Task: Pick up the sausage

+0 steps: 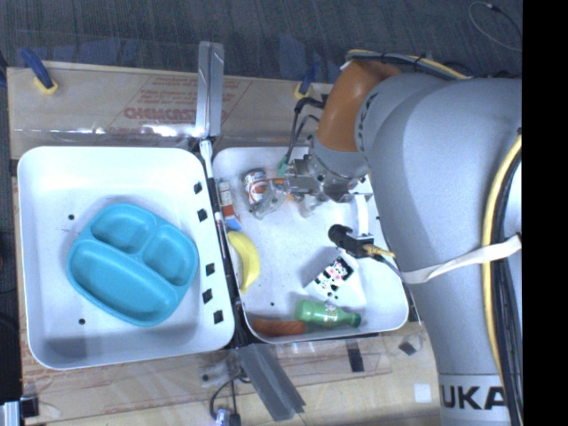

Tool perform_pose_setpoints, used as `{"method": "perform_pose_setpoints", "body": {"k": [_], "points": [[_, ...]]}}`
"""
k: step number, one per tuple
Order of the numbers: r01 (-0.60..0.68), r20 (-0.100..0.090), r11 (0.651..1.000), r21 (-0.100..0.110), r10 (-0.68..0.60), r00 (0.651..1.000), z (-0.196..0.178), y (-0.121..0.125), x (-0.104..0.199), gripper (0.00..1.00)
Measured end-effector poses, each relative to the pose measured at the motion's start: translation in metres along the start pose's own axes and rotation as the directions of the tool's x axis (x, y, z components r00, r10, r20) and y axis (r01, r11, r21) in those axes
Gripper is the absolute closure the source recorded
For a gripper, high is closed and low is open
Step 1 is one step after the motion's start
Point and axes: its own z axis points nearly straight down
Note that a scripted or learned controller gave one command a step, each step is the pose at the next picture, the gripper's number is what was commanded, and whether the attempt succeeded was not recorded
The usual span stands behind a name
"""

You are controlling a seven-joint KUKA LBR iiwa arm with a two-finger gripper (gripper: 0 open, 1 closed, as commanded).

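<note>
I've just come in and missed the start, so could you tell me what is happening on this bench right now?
A grey KUKA arm reaches in from the right over the right-hand bin, with its end effector at the bin's upper part, close to a small can-like object. The sausage it is meant to pick up lies at the bin's lower edge, beside a green bottle and well away from the end effector. A banana lies along the bin's left wall. The left-hand bin holds a blue divided plate.

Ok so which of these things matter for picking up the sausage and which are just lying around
For the job:
sausage, at the right bin's near edge
claw, over that bin's far end

Lying about:
banana
green bottle
black-and-white carton
blue divided plate, in the left bin
</note>
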Motion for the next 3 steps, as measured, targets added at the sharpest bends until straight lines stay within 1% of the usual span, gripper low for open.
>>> {"method": "perform_pose_setpoints", "body": {"k": [1,2,3], "points": [[0.008,0.001,1.000,0.001,-0.008,1.000,-0.005,0.000,0.002,1.00],[0.010,0.001,1.000,0.003,-0.010,1.000,-0.005,0.000,0.002,0.00],[0.031,0.002,0.997,-0.066,-0.031,1.000,-0.006,-0.047,0.021,0.00]]}}
